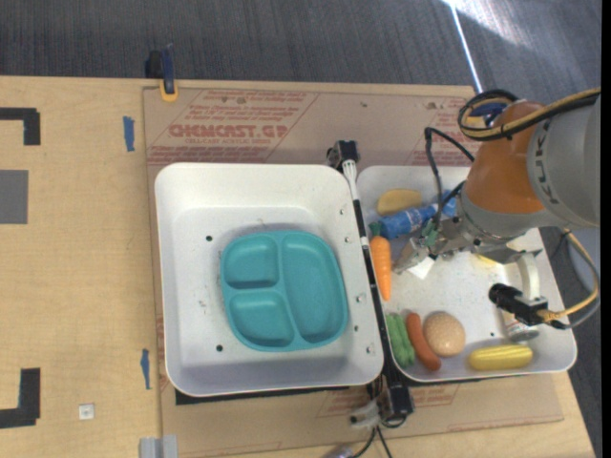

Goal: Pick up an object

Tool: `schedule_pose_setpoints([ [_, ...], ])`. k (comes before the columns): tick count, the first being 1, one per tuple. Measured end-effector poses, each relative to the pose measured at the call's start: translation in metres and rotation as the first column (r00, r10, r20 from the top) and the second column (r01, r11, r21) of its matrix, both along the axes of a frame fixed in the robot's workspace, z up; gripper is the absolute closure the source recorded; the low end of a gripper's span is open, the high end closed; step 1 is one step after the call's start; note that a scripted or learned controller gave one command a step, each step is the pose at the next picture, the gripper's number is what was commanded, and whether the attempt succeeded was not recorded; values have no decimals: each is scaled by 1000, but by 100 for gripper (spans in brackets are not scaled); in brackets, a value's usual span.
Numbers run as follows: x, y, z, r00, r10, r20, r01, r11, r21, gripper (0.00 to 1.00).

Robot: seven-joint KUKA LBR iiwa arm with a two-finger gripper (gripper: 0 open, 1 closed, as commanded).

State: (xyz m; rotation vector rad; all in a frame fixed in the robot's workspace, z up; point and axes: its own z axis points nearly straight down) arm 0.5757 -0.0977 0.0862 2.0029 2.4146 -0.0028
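- near edge of the right bin: a yellow banana-like piece lies flat with its long axis left to right; left of it sit a tan egg-shaped thing, then a red sausage-like piece and a green pod, both lying roughly near to far.
- further in, along the bin's left wall, the orange carrot lies with its long axis near to far, thick end away from the camera.
- the gripper hangs low just right of the carrot (close beside it, whether touching is unclear); i cannot tell how wide it stands, and nothing shows as held.
- judgement: the carrot is the nearest candidate, lying to the gripper's left, so the coming move turns on a short shift left with the close set across the carrot's width.
- beyond the gripper lie a blue bottle-like thing and a yellow lemon-like piece.
- the left bin holds a teal divided tray, well apart from the arm.
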Motion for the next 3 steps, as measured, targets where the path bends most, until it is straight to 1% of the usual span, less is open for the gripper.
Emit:
schedule_pose_setpoints([
  [1,13,0,0,917,-398,1,398,917,5,0],
  [2,14,0,11,918,-397,4,397,918,6,100],
  [3,42,30,98,756,-654,-2,654,756,4,100],
])
